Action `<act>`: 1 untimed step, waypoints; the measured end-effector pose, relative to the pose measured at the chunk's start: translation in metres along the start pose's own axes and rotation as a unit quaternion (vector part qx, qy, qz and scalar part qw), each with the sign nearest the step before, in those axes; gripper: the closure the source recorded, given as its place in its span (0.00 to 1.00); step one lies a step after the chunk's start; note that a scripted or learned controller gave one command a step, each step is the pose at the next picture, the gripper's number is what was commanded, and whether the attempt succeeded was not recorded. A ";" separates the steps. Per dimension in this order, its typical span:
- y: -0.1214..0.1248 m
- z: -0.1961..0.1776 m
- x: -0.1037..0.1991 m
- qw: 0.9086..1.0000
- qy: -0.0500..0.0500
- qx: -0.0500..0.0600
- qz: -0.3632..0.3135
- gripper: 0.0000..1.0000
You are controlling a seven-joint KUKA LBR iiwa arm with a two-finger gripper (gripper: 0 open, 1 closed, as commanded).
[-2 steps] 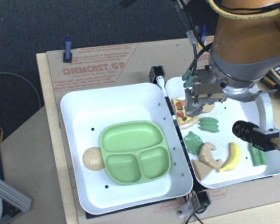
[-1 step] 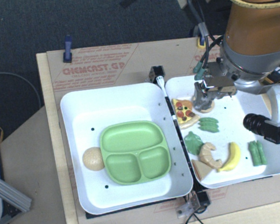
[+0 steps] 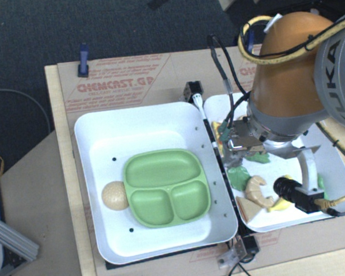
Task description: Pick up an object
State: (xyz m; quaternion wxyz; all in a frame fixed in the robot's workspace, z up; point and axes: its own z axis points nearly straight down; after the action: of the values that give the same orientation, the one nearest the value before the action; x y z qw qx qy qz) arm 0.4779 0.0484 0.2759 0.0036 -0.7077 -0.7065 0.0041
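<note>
My gripper (image 3: 235, 147) hangs low over the left part of the right bin (image 3: 332, 151), under the orange-banded wrist. Just below it lie a green leafy item (image 3: 237, 175) and a tan, curled piece (image 3: 258, 191). A yellow item (image 3: 283, 204) shows near the bin's front wall. Whether anything sits in the gripper is hidden by the wrist. In the left bin (image 3: 91, 145) a green divided plate (image 3: 166, 187) lies flat, with a beige round object (image 3: 114, 196) touching its left edge.
The two bins meet along a dark seam (image 3: 216, 160). A small green piece (image 3: 320, 181) lies at the right bin's right side. The bench is brown cardboard (image 3: 120, 78) with a blue clip (image 3: 83, 60) at its back.
</note>
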 end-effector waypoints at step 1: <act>0.001 -0.125 -0.010 1.000 0.001 -0.013 -0.001 1.00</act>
State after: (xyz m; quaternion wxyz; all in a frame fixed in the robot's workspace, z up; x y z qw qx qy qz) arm 0.4807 0.0381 0.4003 -0.0049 -0.7068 -0.7074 -0.0062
